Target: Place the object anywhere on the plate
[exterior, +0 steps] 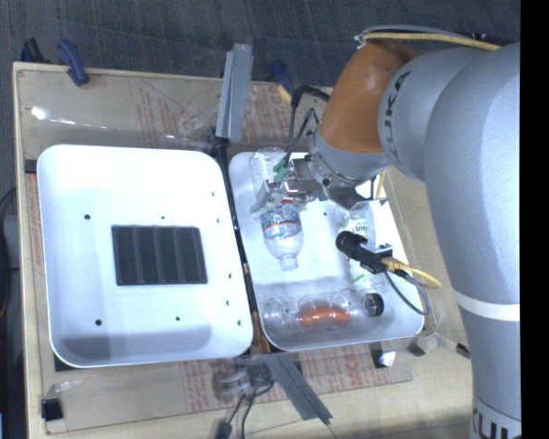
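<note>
A dark grey ribbed rectangular plate (158,254) lies flat in the middle of the left white bin (64,181). In the right bin (242,176), a small clear plastic bottle (283,234) lies with its cap towards the front. My gripper (289,190) hangs at the back of this bin, right over the bottle's far end. The view does not tell whether it touches the bottle. The wrist and the orange band above it hide the bin's back right corner.
A larger clear bottle (318,315) with something orange inside and a dark cap lies along the right bin's front wall. A small white and green item (360,220) sits by the right wall. The bins' walls meet in the middle between plate and bottle.
</note>
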